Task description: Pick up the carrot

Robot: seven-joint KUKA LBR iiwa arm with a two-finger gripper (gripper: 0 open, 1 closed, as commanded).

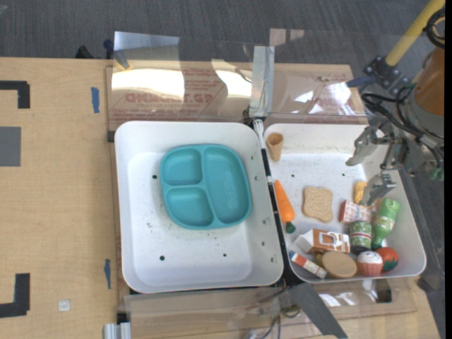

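Against the right bin's (311, 138) left wall lies the carrot (284, 201), while the tool (378, 171) hovers spread and empty over the far side, both white bins sitting on a tan cardboard-covered bench (56, 189) above dark grey carpet (212, 9).

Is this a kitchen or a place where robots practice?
Probably a robot practice lab, not a kitchen. Two white bins sit on a cardboard-covered bench, the food like the carrot looks like toys, and a robot tool hangs over them.
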